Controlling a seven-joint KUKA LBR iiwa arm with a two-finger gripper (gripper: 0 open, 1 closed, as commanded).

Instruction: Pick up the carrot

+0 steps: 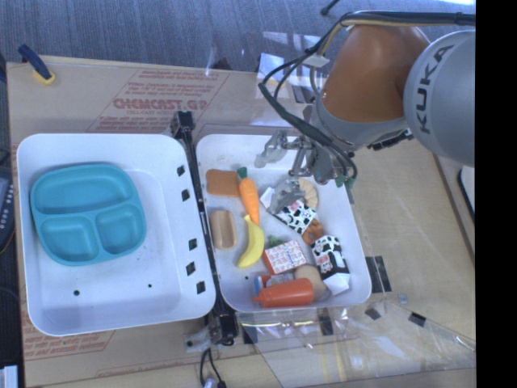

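Gripper [288,191] hangs over the right bin [355,241], and it holds nothing.

Its metal fingers look spread apart, with nothing between them, just above a cow-patterned carton [297,216]. The carrot [250,198] lies a little to the left of the gripper, on the bin floor, its green top pointing away from the camera. Next to the carrot are a brown bread piece [222,183] and a banana [253,245]. In the left bin [48,309] rests a blue divided plate [87,212].

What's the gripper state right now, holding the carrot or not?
Gripper: over the right bin, beside the carrot, not holding it. Open or shut cannot be told.
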